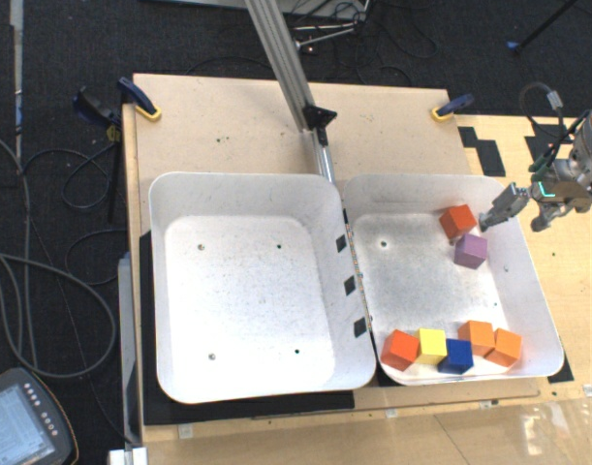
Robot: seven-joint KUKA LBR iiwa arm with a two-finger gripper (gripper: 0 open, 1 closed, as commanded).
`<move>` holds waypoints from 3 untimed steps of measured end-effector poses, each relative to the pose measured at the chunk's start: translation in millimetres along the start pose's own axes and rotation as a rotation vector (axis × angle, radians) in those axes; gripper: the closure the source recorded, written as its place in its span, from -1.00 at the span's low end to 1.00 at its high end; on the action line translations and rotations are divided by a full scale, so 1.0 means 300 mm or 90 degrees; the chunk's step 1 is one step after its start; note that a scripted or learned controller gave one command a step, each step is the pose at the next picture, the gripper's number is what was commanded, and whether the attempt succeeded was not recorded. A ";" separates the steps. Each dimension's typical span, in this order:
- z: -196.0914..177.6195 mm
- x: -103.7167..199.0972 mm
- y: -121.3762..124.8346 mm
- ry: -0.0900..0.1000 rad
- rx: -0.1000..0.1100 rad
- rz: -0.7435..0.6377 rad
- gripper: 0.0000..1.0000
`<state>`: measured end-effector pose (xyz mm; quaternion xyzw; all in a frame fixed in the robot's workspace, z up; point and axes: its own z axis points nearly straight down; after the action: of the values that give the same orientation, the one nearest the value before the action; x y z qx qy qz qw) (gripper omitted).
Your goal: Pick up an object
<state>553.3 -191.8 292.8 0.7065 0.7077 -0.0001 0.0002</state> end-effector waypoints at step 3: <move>0.547 0.001 -0.015 0.002 0.004 0.002 -1.00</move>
<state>548.9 -191.6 128.8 0.7074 0.7068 -0.0017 -0.0030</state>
